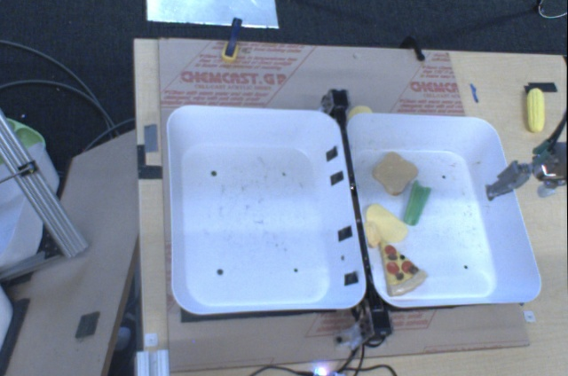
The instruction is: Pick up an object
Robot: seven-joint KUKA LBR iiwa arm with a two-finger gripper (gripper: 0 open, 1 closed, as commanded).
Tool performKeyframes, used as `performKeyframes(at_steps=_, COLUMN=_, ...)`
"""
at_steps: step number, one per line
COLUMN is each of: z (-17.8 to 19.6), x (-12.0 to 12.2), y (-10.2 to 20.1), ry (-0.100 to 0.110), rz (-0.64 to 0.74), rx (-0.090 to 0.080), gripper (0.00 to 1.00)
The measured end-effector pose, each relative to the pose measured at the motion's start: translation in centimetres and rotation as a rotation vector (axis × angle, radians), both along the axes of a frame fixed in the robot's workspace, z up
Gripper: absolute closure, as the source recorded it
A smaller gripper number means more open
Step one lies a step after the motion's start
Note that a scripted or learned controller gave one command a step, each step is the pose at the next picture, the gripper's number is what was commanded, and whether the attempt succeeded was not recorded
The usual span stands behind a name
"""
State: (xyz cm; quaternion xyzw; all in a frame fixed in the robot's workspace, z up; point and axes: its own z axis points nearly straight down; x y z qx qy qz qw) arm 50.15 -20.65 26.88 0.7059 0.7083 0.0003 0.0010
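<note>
The right bin (461, 135) holds a tan cookie-shaped piece (394, 173), a green stick (416, 202), a yellow piece (384, 225) and a toy pizza slice (401, 269), all lying near its left side. My gripper (508, 179) sits at the right rim of that bin, well to the right of these objects and apart from them. It is small and partly cut off at the picture's edge.
The left bin (257, 206) lies beside the right one, with black clips (339, 179) along the shared wall. A yellow corn-like item (535, 109) rests on the bench at far right. A small yellow thing (359, 111) peeks out behind the bins.
</note>
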Motion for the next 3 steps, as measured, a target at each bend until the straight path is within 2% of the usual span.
performKeyframes(at_steps=1, z=-12.1, x=6.7, y=4.1, ry=0.006, rz=0.006, rx=0.004, gripper=0.0)
performKeyframes(at_steps=2, z=-18.6, x=11.5, y=9.4, ry=-0.003, rz=0.007, rx=0.002, gripper=0.0)
performKeyframes(at_steps=3, z=-18.3, x=14.6, y=10.7, ry=-0.004, rz=0.003, rx=0.001, gripper=0.0)
